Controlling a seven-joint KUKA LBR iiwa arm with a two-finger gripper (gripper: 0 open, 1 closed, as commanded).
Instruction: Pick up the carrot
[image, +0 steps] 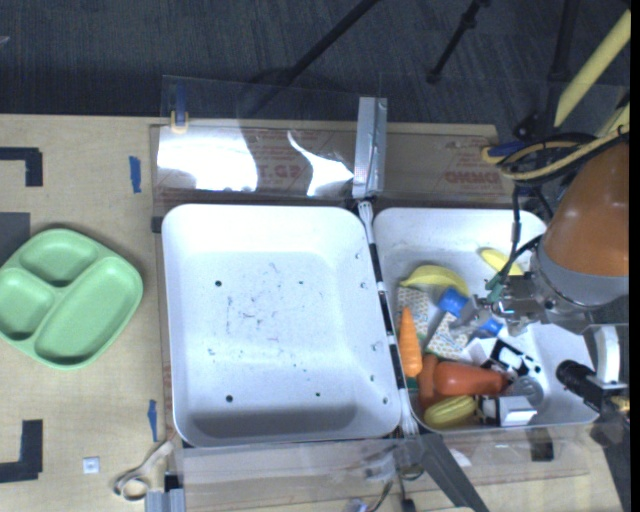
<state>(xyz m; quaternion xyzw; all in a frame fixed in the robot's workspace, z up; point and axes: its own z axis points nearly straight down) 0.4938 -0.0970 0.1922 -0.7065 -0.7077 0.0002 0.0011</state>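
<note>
The carrot (409, 343) is a slim orange piece lying lengthwise along the left wall of the right bin (440, 222). It rests among other toy foods, with its lower end by a fatter red-orange piece (462, 378). My gripper (480, 316) hangs low over the middle of the right bin, a little to the right of the carrot and above a blue item (452, 300). Nothing shows the carrot in its grasp. The arm's orange band (595, 235) looms over the bin's right side.
The right bin also holds a yellow banana (435, 277), another yellow piece (497, 260), a yellow item (450, 409) at the front and a black-and-white object (510, 360). The left bin (180, 240) stands alongside. A green divided plate (65, 297) sits on the bench at far left.
</note>
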